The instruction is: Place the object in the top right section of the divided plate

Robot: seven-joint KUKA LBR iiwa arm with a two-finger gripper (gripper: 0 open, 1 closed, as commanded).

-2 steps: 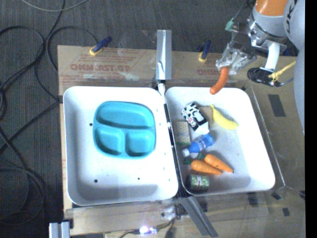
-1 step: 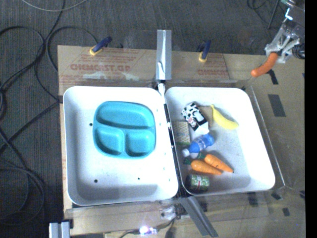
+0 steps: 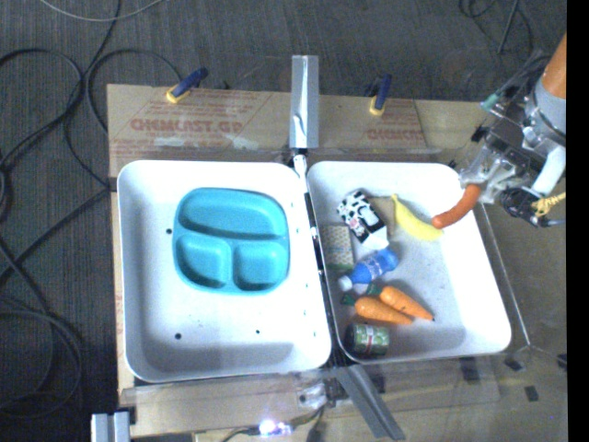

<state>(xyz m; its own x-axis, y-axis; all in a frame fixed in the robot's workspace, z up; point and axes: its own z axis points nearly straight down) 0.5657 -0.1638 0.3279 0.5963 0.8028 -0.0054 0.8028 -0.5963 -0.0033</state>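
White bins [image 3: 138, 274]; gripper [image 3: 486, 184] gripping sausage [image 3: 456, 208]

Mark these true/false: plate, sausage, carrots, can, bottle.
1. The blue divided plate sits in the left bin. True.
2. The sausage lies in the plate's top right section. False: it hangs at the pincer, over the right bin's far edge.
3. Two carrots lie in the right bin. True.
4. The green can is in the left bin. False: it lies in the right bin.
5. The small bottle lies beside the carrots. True.
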